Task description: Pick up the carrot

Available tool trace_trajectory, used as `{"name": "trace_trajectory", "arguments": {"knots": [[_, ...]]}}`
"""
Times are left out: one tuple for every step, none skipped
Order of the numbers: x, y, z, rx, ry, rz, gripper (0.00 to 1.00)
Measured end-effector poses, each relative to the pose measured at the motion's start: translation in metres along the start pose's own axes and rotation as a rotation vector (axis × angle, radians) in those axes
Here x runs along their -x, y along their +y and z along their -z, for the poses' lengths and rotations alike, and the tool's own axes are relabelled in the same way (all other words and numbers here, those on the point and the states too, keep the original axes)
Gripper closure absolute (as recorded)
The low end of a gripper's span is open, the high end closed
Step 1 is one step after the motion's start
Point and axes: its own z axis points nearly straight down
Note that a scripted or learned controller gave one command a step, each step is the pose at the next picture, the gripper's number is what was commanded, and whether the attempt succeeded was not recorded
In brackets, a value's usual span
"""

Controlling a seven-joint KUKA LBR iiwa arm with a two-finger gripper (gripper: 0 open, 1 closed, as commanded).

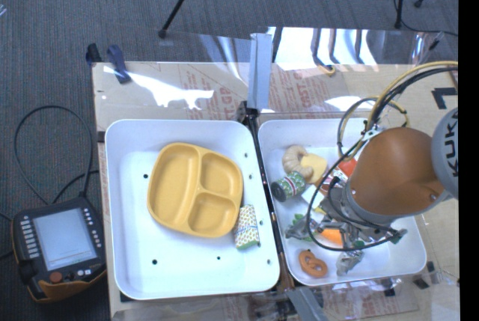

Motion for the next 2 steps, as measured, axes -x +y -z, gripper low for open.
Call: {"name": "trace_trajectory", "arguments": {"knots": [[0.003, 0.003, 0.006, 0.006, 0.000, 0.007, 1.00], [0.032, 0.026, 0.147, -0.002, -0.003, 0.266, 1.00]]}}
